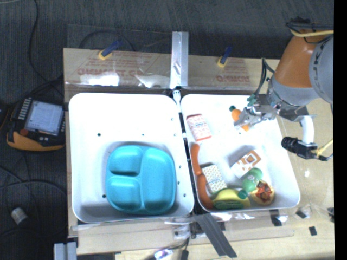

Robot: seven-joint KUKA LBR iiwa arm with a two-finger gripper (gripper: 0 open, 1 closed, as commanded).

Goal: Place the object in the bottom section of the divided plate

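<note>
A turquoise divided plate point(142, 180) lies in the left bin point(92, 118), towards its front. My gripper point(245, 118) hangs over the far right part of the right bin point(282, 150), reaching in from the right. A small orange object point(235, 113) with a green tip shows at the fingertips, close against them; I cannot tell whether it sits between the fingers or lies on the bin floor beneath.
The right bin holds a red and white carton point(199, 127), a long carrot point(198, 172), a patterned packet point(213, 177), a white and orange box point(245, 163), a banana point(229, 196), and green and red toy food point(257, 186). A handheld device point(38, 122) lies left of the bench.
</note>
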